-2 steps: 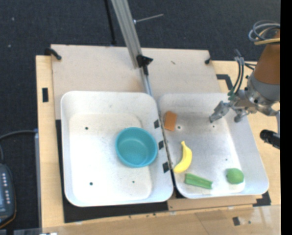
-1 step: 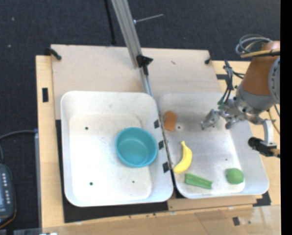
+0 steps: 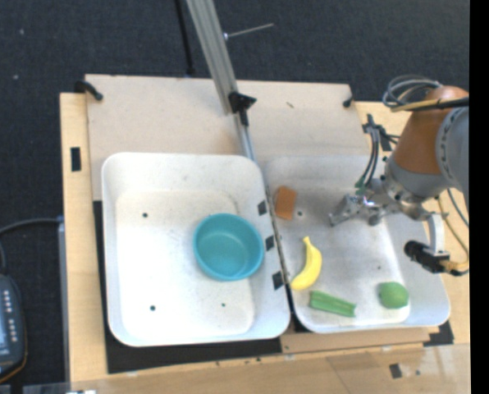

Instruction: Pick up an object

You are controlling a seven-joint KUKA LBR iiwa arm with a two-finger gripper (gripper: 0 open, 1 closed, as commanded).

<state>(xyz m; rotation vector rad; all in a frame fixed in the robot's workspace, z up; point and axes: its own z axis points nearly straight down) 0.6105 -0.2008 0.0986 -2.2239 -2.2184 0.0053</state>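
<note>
My gripper (image 3: 349, 210) hangs over the middle of the right bin (image 3: 343, 175), reaching in from the right under the orange-banded wrist. Nothing shows in its grasp. A small orange block (image 3: 285, 203) lies to its left, by the bin's left wall. A yellow banana (image 3: 308, 264) lies below and left of the gripper. A long green vegetable (image 3: 332, 304) and a round green fruit (image 3: 394, 295) rest near the bin's front edge.
The left bin (image 3: 146, 179) holds a blue bowl (image 3: 228, 247) near its right wall. A grey metal pole (image 3: 216, 52) slants up from the divide between the bins. Cables loop beside the arm at the right.
</note>
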